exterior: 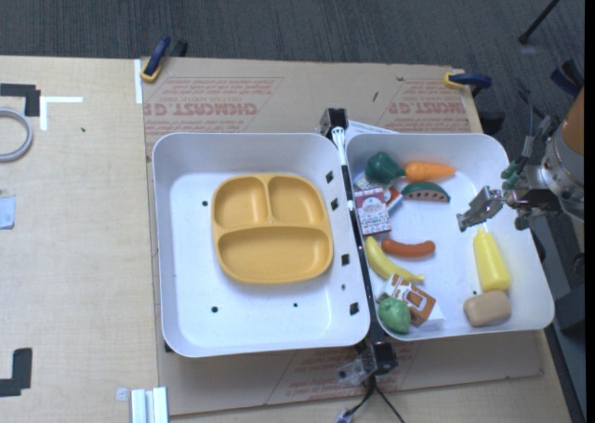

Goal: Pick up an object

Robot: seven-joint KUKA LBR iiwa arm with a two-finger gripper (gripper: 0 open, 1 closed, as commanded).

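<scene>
Gripper (491, 205) open wide, holding nothing, above yellow bottle (490, 261) in right bin (526, 317).

2 bins (172, 254), 1 tray (272, 228)

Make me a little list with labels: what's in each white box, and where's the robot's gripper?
left bin: a yellow divided plate
right bin: toy food
top of right bin: dark green vegetable, orange carrot, watermelon slice
middle: small red-and-white carton, sausage, banana
right side: yellow bottle, tan bread roll
bottom: green vegetable beside an orange packet
gripper: above the right bin, just above the yellow bottle
holding anything: nothing visible between its fingers
</scene>
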